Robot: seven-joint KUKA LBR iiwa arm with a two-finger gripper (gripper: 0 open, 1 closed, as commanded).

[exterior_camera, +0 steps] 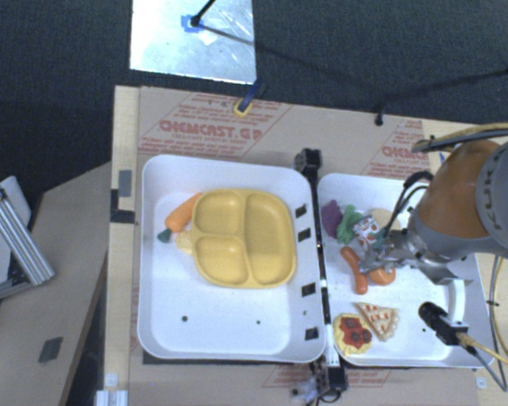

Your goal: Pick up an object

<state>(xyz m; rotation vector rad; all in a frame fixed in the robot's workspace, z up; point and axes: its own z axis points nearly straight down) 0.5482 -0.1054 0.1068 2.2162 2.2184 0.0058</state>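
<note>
My gripper [374, 260] is low in the right bin [475, 267], at its middle. It hovers over a cluster of toy food. A red sausage [353, 270] lies just left of it, and an orange piece [383, 274] sits right under it. A purple piece [331, 216] and a green leafy piece [348, 222] lie toward the back left of the bin. At the front are a pizza slice [379, 319] and a round yellow piece with red topping [353, 333]. I see nothing lifted off the bin floor.
The left bin [159, 261] holds a yellow divided plate [238, 237] with an orange carrot [180, 213] against its left side. A black divider [316, 245] runs between the bins. The grey and orange arm [471, 204] covers the right bin's back right.
</note>
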